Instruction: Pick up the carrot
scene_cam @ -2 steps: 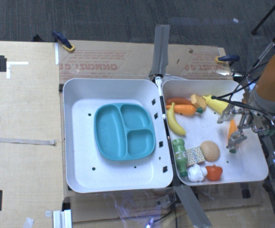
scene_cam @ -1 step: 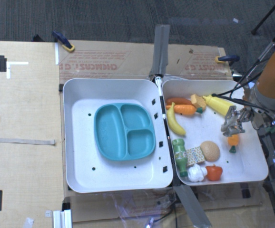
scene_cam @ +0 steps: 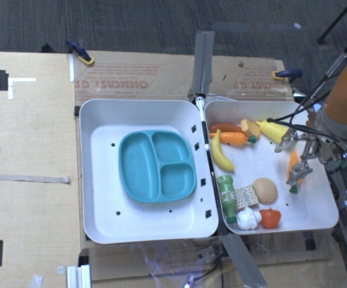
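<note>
Nearest the camera's edge of the right bin (scene_cam: 317, 224) lie a tomato (scene_cam: 270, 218) and a white lump (scene_cam: 247, 219), neither bearing on the job. Farther back, over the bin's right side, hangs the claw (scene_cam: 296, 182); whether it is apart or together I cannot tell. A thin orange sliver (scene_cam: 292, 161) shows right beside it, possibly a small piece of food, but the view is too poor to name it.

Farther still, against the bin's left wall, lies the carrot (scene_cam: 230, 138), with a banana (scene_cam: 221, 155) just nearside of it and a red piece (scene_cam: 224, 128) just beyond. Its long axis runs across the view, left to right, green end pointing toward the claw. From the claw it lies well to the view's left and a little farther back, so I judge the single arm must travel along the carrot's length and close across its width. A yellow bottle (scene_cam: 272, 131) lies between the two.

Beyond both bins, the cardboard (scene_cam: 131, 77) on the worktop carries upside-down red print that I cannot read reliably.
</note>
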You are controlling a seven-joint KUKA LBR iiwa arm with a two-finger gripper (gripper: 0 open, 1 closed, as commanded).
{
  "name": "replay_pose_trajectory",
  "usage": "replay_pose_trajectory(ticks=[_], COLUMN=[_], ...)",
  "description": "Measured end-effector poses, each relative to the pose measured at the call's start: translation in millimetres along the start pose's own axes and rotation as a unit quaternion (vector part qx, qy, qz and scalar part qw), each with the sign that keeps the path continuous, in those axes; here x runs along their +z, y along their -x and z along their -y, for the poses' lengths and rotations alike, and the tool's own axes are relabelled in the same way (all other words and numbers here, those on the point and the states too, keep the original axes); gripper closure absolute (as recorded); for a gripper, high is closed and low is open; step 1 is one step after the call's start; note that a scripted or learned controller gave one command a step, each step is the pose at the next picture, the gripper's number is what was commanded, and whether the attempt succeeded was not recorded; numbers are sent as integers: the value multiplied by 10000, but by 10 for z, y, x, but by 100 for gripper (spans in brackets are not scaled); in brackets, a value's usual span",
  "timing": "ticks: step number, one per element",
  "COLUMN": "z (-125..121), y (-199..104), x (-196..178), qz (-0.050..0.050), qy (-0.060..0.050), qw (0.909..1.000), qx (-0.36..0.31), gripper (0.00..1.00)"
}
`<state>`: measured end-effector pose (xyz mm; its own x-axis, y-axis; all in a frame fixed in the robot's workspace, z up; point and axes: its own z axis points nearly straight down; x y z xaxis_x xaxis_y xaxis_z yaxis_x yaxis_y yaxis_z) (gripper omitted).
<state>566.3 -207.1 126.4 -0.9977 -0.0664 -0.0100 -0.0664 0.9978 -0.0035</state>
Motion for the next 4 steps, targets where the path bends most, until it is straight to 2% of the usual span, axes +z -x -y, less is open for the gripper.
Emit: replay_pose_trajectory(ticks=[1, 2, 3, 4], z=[138, 130, -513, -512], y=[145, 168, 25, 24], x=[337, 230, -414, -413], qz=[-28, -2, -27, -28], qy=[12, 0, 11, 10], qw=[9999, 9999, 9964, 9964], qx=[151, 132, 849, 850], gripper=[0, 100, 100, 0])
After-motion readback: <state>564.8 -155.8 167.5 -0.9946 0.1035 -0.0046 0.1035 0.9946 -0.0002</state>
